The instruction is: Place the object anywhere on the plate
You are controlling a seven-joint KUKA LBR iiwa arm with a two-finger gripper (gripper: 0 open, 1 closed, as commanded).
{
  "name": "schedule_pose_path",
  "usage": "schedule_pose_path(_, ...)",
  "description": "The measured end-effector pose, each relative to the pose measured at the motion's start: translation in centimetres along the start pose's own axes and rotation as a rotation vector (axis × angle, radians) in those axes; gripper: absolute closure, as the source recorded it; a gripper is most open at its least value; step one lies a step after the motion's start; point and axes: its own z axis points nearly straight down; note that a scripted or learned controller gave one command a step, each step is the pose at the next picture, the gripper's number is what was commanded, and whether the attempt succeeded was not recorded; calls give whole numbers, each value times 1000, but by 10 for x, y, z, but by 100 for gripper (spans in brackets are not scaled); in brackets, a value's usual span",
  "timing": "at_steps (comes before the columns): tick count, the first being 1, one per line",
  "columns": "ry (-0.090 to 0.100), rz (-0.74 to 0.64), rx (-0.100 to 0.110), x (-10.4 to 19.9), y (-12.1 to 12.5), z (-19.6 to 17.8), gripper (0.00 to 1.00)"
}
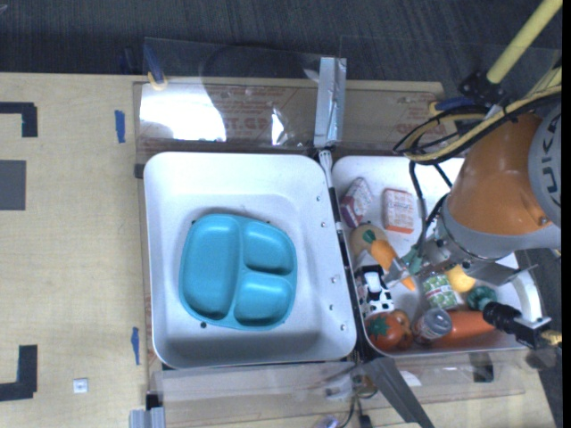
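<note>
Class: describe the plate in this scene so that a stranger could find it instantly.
Find the two shallow white bins side by side; take the left bin. In it lies a turquoise plastic plate with three compartments. Unlike the cluttered right bin of toy food, it sits alone.

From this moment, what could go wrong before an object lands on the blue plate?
1. The right bin is crowded: a carrot, a tomato, a bottle and packets lie tightly together, so the gripper may catch two things or none.
2. The round tomato may slip or roll away when touched.
3. The blue divided plate sits in the left bin, beyond the rim between the bins; a loosely held object might drop on the way.
</note>
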Motion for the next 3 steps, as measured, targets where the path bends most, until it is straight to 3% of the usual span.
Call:
schedule_pose_path(1, 0, 0, 0, 0, 0, 0, 0)
schedule_pose_path(2, -2, -1, -5, 0, 1, -10, 100)
schedule_pose_path(3, 0, 180, 0, 40, 75, -29, 100)
